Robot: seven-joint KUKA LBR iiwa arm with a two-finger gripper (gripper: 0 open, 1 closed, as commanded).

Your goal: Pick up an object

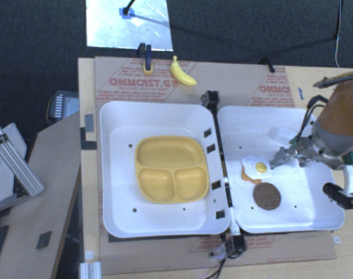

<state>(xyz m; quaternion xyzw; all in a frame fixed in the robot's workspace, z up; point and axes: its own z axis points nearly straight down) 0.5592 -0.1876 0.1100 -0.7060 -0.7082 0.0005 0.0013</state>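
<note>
In the right bin [316, 214] lie a toy fried egg [255, 171] with a yellow yolk and, just in front of it, a round brown patty [267, 196]. My gripper [278, 160] reaches in from the right and hangs low over the bin, its tip just right of the egg. Nothing shows between its fingers. Behind the gripper, a pale translucent object [281, 134] rests on the bin floor.
The left bin [115, 173] holds a yellow three-section plate [169, 168]. A toy banana [182, 73] and a yellow-and-blue clamp [147, 58] lie on the board behind the bins. A black divider [218, 156] with clips runs between the bins.
</note>
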